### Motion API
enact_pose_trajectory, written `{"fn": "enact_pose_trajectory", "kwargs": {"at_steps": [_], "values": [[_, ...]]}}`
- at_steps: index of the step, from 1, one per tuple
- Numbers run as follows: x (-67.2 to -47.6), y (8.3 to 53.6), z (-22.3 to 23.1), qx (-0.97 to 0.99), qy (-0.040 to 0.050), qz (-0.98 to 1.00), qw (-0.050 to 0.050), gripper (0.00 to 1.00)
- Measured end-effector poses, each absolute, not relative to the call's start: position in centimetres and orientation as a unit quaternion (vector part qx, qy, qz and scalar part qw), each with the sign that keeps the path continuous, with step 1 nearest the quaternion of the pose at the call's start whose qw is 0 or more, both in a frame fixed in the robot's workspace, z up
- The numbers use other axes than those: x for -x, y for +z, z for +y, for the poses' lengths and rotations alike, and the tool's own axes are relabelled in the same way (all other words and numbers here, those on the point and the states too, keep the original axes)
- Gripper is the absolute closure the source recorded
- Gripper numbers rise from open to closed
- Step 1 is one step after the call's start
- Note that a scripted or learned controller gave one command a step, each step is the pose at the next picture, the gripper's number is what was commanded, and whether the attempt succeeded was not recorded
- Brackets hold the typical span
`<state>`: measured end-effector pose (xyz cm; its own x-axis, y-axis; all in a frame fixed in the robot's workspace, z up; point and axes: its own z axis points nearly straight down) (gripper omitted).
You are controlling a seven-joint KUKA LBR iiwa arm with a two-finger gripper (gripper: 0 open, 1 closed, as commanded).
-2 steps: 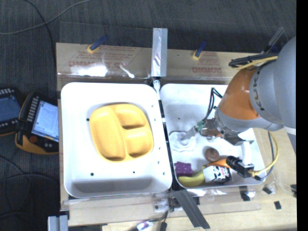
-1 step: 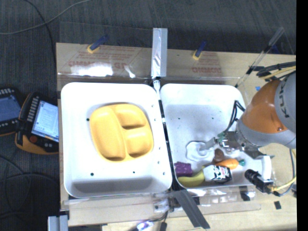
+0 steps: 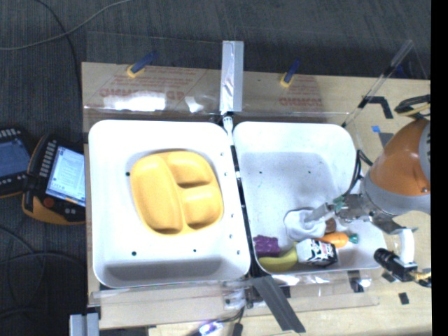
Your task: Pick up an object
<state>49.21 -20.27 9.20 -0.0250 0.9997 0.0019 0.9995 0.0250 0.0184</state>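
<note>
In the right bin [image 3: 294,152], several small objects crowd the near right corner. They are a white crumpled object [image 3: 301,222], an orange carrot-like piece [image 3: 336,238], a black and white bottle [image 3: 316,252], a yellow banana [image 3: 280,260] and a purple object [image 3: 266,244]. My gripper [image 3: 326,213] reaches in from the right, low over the white object and just above the orange piece. The view shows nothing held in it. The arm's orange band [image 3: 402,166] sits over the bin's right wall.
The left bin [image 3: 112,257] holds a yellow divided tray [image 3: 176,191] in its middle. A metal divider post [image 3: 232,75] stands at the back between the bins. A tablet and pendant [image 3: 56,184] lie on the floor at the left.
</note>
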Motion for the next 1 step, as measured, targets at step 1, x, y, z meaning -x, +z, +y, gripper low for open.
{"fn": "enact_pose_trajectory", "kwargs": {"at_steps": [1], "values": [[-49.47, 10.26, -20.45, -0.699, 0.0083, 0.715, 0.009, 1.00]]}}
